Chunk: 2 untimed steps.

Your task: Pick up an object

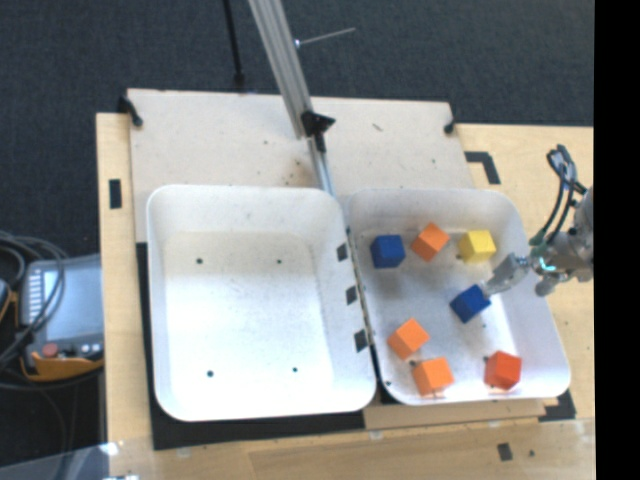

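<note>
- Seven cubes sit loose in the right bin (520, 218), well apart mostly, so a pick has room: blue cube (387, 250), orange cube (431, 240), yellow cube (478, 245) along the far side, a second blue (469, 303) mid-bin, two more orange (408, 337) (433, 374) and a red cube (503, 369) near the front.
- Left bin (250, 203) has no cubes, probably the drop side.
- Gripper (520, 273) hangs at the right bin's right edge, just beside the second blue, so that's my guess for the target. Nothing held; can't tell if the jaws are apart or together.
</note>
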{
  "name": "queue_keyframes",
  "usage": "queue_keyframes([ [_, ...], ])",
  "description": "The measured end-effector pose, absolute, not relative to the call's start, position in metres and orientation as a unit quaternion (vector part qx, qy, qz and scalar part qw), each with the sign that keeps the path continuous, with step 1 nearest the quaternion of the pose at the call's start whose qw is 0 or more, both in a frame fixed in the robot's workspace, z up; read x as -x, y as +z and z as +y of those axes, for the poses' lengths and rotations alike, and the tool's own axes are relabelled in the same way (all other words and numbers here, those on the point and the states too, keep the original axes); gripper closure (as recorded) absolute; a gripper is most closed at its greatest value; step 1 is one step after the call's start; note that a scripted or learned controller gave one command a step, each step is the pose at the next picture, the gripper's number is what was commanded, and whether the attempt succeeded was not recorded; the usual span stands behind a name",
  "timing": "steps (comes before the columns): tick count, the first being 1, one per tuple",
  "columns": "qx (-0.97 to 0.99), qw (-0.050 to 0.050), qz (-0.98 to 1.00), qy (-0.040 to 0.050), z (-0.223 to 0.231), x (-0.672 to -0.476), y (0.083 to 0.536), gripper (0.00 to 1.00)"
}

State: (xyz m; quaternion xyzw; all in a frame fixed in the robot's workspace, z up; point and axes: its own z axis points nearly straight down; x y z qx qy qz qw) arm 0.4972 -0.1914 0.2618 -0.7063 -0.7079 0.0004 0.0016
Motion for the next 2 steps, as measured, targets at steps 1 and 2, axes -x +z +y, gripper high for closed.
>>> queue_keyframes([
  [1, 0.707, -0.001, -0.708, -0.0008, -0.191, -0.498, 0.264, 0.0],
  [2, 0.708, 0.001, -0.707, 0.0016, -0.199, -0.49, 0.214, 0.0],
])
